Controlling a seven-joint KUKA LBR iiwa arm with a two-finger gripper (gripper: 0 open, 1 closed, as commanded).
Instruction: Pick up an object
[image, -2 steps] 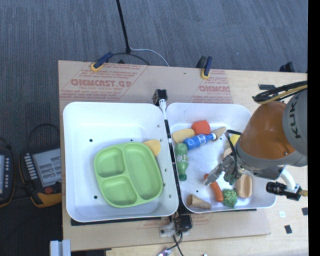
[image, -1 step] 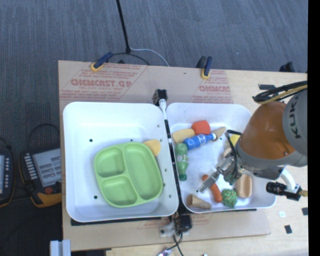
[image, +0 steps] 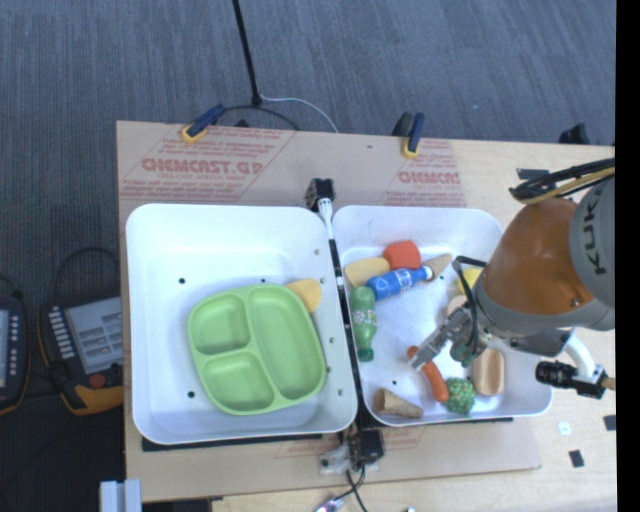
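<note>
A: Bench board (image: 200, 170) reads "CHEMCAST GP" in red print, twice; upside down from this view; the second print near the right clamp is partly legible. Arm housing shows white letters "KU" at the frame's edge.

B: Gripper?

A: Gripper (image: 447, 345) sits low in the right bin (image: 490, 225); fingers parted narrowly; nothing visibly between them. Carrot (image: 434, 381) lies just below the fingertips; broccoli (image: 460, 396) beside it; hot dog bun (image: 488, 372) to the right.

B: Other contents?

A: Blue bottle (image: 398, 282), green bottle (image: 363, 322), red block (image: 403, 253), yellow piece (image: 366, 268), bread wedge (image: 398, 404); bottle labels too small to read. Left bin (image: 160, 240) holds a green divided tray (image: 258, 348); yellow piece at its upper right corner.
</note>
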